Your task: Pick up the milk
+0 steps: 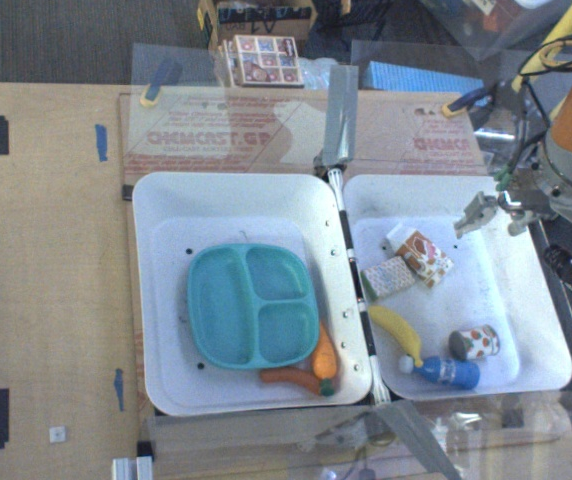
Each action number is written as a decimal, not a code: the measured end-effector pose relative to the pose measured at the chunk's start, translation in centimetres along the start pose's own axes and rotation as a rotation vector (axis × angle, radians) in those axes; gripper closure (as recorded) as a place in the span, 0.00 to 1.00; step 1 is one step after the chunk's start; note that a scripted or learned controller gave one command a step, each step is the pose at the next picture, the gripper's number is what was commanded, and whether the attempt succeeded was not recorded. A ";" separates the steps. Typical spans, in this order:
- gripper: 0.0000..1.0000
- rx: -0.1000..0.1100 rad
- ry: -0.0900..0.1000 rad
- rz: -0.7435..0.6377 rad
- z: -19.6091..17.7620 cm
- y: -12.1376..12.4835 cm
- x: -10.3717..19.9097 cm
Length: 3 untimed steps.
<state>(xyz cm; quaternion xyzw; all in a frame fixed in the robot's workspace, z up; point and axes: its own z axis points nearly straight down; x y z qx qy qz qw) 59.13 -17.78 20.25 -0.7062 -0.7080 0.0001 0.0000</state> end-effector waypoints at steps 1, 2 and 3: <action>0.00 -0.004 -0.001 -0.095 10.9 1.7 7.4; 1.00 -0.007 -0.002 -0.092 9.8 1.7 7.3; 1.00 -0.001 -0.001 -0.006 1.8 -1.0 9.0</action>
